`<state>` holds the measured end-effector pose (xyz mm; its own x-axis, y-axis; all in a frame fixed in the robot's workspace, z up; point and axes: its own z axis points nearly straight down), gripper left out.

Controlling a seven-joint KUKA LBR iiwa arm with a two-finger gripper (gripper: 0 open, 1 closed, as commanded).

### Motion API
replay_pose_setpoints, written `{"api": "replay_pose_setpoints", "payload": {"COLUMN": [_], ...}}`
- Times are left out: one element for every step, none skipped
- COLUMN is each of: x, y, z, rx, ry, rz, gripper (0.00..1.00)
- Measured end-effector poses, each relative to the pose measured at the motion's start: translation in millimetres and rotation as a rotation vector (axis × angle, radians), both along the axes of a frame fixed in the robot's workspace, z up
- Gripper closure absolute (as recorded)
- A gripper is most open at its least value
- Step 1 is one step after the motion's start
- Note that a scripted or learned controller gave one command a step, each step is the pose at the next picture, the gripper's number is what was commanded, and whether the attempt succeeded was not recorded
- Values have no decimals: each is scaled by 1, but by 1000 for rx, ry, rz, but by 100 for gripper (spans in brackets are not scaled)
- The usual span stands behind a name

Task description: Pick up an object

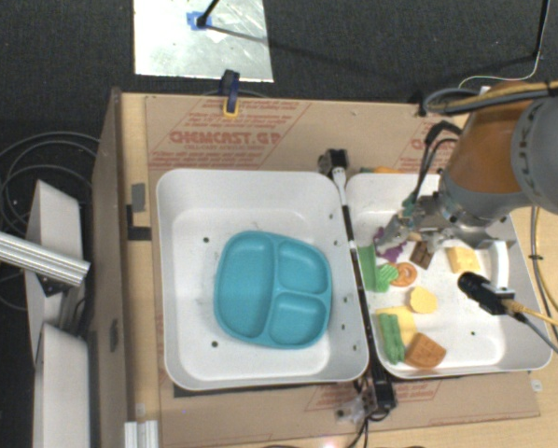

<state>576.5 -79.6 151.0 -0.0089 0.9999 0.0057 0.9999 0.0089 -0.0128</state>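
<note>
My gripper [406,233] hangs low over the upper left part of the right bin [517,348], with the grey arm and its orange band reaching in from the right. A purple toy [387,243] lies right by the gripper's tip, and a small brown piece [423,256] sits just below it; I cannot see whether either one is touched. Close below are a green leafy piece [387,276] and an orange round piece [407,273]. A long green piece [366,265] lies along the bin's left wall.
The right bin also holds a yellow disc [423,301], a yellow wedge [463,259], a green block [390,337] and a brown waffle [425,351]. A teal divided plate [272,289] lies in the left bin [181,203].
</note>
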Motion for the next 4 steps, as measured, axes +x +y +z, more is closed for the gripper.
{"api": "replay_pose_setpoints", "payload": {"x": [34,69,42,-7], "y": [-19,-49,-24,-29], "z": [-69,-65,-66,-65], "rx": [-6,-7,-5,-5], "ry": [-16,-19,-13,-13], "rz": [-7,-8,-5,-9], "gripper": [0,0,0,0]}}
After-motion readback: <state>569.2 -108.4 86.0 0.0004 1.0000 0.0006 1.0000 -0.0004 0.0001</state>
